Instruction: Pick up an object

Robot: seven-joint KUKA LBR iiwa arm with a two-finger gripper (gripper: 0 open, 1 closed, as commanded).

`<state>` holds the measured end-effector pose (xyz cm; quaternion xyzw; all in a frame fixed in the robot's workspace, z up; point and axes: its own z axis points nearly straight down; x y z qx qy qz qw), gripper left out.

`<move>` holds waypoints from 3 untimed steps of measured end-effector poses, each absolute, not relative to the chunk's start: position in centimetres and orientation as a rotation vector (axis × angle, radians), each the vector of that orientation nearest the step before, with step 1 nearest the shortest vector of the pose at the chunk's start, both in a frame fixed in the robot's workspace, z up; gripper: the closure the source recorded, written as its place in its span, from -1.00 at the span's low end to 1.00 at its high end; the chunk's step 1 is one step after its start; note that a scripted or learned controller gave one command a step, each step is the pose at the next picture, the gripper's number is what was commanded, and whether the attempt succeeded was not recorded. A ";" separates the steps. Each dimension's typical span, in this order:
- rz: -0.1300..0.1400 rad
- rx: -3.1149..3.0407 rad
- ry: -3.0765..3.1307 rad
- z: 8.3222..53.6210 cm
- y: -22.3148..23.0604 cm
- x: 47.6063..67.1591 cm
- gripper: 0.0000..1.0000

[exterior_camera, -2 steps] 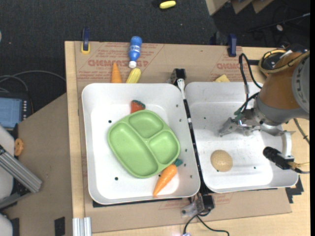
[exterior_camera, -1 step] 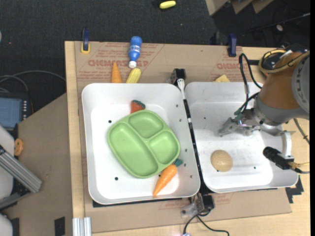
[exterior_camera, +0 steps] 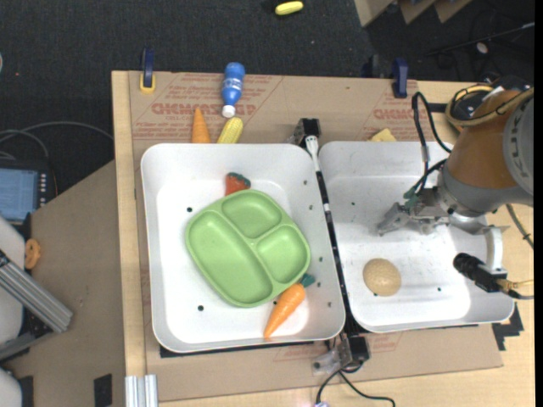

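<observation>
Right now, from overhead, the arm's grey two-finger gripper (exterior_camera: pixel 399 219) hangs low in the right shallow white bin (exterior_camera: pixel 356 299); whether its jaws are wide or narrow I cannot tell. Near it lies a round tan potato-like ball (exterior_camera: pixel 382 276), probably light and smooth, best pinched across its middle. Over in the left white bin (exterior_camera: pixel 161 253) sit a green sectioned plastic plate (exterior_camera: pixel 249 246) and an orange toy carrot (exterior_camera: pixel 284 309).

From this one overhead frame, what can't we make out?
- Claw, camera view: too small and blurred to tell its state or whether it touches the right bin.
- Red-orange item: partly hidden behind the green divided plate; identity unclear.
- Toy carrot: its leafy end is tucked under the plate's rim.
- Tan round object: too blurred to identify.
</observation>
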<state>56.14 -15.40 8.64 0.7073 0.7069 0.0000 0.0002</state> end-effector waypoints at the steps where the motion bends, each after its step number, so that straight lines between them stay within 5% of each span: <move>1: 0.000 2.222 2.221 8.6 -15.4 56.1 -1.00; 3: 0.000 2.222 2.221 8.6 -15.4 56.1 -1.00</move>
